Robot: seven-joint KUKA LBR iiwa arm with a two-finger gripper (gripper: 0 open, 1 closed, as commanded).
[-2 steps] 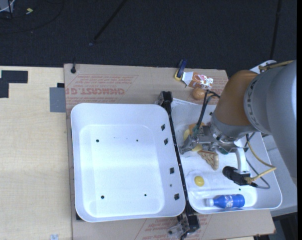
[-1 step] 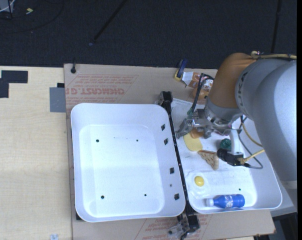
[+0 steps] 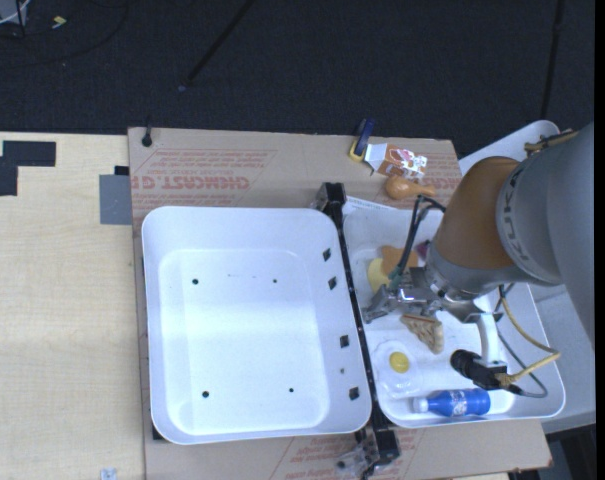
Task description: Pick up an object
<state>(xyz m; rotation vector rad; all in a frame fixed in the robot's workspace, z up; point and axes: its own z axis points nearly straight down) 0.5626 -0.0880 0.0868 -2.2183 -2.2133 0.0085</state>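
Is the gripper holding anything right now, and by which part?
Cannot tell. The gripper is down in the right bin beside a brown slice; any hold is hidden.

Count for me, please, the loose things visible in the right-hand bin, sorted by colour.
Blue: 1, bottle
Yellow: 1, lump
White with yellow centre: 1, toy egg
Brown: 1, flat piece
Total: 4 in view

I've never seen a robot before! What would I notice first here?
The big grey arm with its orange band, which reaches in from the right over the right bin. Below it in that bin lie a blue bottle and a fried egg. The left bin is a wide white shape beside it.
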